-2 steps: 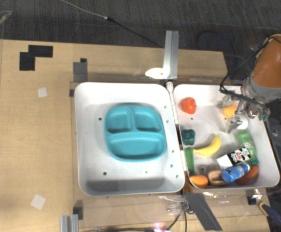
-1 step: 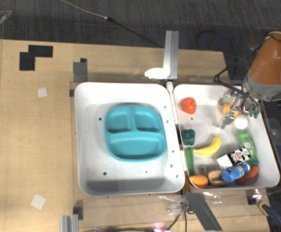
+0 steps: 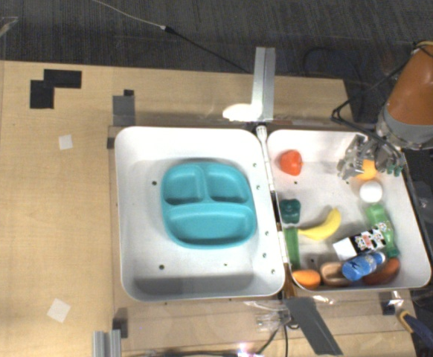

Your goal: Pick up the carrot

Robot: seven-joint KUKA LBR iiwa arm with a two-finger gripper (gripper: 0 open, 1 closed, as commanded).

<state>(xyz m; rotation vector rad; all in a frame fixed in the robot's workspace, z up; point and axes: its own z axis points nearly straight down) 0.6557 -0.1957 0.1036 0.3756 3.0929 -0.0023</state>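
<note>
At the right edge of the frame the arm (image 3: pixel 423 95) is cut off, only its orange band and a grey sliver visible. The tool (image 3: pixel 368 162) covers part of a small orange thing (image 3: pixel 366 172) (too small to identify). Lower right, the heaped items (image 3: pixel 354 268) overlap, hiding each other's outlines.

Light wooden bench (image 3: pixel 45 222) fills most of frame, dark carpet beyond its upper edge. Two shallow white bins rest on it side by side, touching: left bin (image 3: pixel 138 274) at centre, right bin (image 3: pixel 417 259) at right. Black L-shaped marker (image 3: pixel 53 86) on bench, upper left. Pale square patches: one (image 3: pixel 66 142) left of centre, one (image 3: pixel 58 310) lower left. Metal upright post (image 3: pixel 264 80) at top centre, behind bin junction.
</note>
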